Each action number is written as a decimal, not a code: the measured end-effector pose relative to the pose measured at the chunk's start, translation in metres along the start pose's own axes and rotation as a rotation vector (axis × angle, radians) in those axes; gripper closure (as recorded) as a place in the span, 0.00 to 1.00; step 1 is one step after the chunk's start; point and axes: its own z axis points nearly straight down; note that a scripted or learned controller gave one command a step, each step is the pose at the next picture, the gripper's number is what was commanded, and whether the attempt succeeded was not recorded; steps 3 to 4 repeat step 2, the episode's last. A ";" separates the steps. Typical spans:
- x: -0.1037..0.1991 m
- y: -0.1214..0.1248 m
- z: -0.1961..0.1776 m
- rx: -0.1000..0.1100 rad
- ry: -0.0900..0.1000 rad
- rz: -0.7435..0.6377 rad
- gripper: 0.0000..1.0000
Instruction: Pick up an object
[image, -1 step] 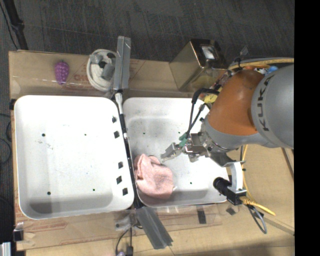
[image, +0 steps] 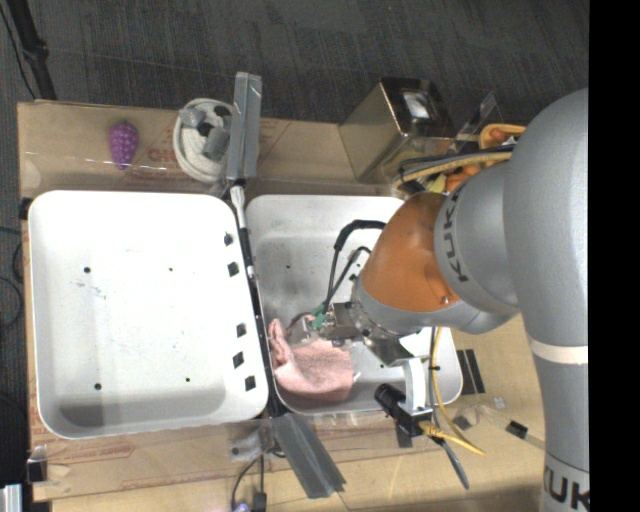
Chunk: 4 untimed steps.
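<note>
The pink cloth lies crumpled in the right bin's near-left corner with the gripper low at its upper edge, not yet lifted, finger state impossible to tell.

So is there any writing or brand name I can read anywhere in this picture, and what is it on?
"KUKA" reads in dark letters on the grey arm, just beside its orange band.
"KU", the start of the same name cut off by the frame, stands at the arm's base.
The brown board behind the bins carries faint reddish print, too blurred to read.
</note>
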 end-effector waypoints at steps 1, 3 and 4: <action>-0.011 0.073 0.019 -0.001 0.000 0.029 0.00; -0.025 0.003 0.019 -0.002 0.001 -0.158 0.00; -0.025 0.003 0.019 -0.002 0.001 -0.158 0.00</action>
